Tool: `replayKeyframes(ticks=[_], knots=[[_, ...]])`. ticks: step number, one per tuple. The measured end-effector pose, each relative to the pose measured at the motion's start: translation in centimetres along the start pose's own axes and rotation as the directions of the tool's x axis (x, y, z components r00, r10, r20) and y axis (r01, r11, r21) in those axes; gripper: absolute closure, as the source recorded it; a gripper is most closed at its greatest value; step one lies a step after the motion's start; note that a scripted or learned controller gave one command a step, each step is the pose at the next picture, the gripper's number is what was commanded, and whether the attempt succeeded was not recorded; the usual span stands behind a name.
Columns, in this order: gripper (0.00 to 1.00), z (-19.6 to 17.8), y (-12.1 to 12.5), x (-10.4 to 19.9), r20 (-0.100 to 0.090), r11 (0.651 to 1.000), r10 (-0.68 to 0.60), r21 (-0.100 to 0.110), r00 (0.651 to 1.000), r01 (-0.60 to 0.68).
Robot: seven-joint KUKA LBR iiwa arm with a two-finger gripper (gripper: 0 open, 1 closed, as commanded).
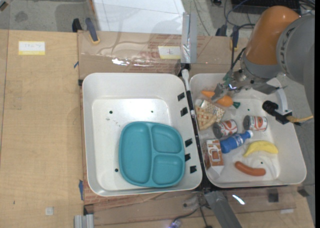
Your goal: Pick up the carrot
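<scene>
Your carrot lies near the back of the right bin, beside the sandwich. The end effector hovers just above it; I cannot tell its grip state. Lower straight down, straddle the carrot across its narrow width, and avoid nudging the sandwich.

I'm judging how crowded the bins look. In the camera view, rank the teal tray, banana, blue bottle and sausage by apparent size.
1. teal tray, by far largest.
2. banana, blue bottle and sausage look alike; no ranking.
</scene>
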State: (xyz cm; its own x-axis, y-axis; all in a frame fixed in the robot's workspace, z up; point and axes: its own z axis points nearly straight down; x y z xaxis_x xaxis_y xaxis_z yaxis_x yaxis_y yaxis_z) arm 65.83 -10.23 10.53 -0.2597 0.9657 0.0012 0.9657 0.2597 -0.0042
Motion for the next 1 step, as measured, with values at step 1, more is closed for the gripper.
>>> replayKeyframes(ticks=[1], knots=[[1.00,-8.77,2.60,9.55,0.000,0.986,0.165,-0.007,0.986,-0.165]])
